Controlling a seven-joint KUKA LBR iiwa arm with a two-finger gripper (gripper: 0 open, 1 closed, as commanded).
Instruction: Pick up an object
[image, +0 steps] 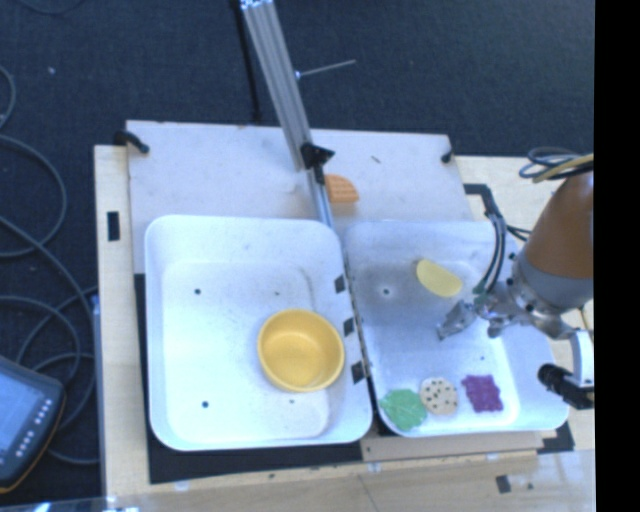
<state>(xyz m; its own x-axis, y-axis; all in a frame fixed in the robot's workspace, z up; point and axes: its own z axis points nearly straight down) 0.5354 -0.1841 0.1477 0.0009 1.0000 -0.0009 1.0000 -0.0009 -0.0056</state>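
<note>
I had the gripper (450, 325) low in the right bin (400, 262), reaching in from the right; whether it was open or shut I couldn't tell, too small and blurred. Nothing looked lifted, so I judged the pick not done, grasp and lift both left. Candidates: yellow piece (438, 277) just up and left of the gripper, near but apart I think; green piece (404, 407), cookie (438, 396) and purple piece (483, 392) in a row below it, close to the bin's near rim. Yellow bowl (300, 349) sat well left in the left bin (180, 300), past the divider. An orange thing (341, 189) lay outside, far up-left by the rail (283, 85). Open floor left of the gripper; the bottom row crowded the rim, tighter approach there.
</note>
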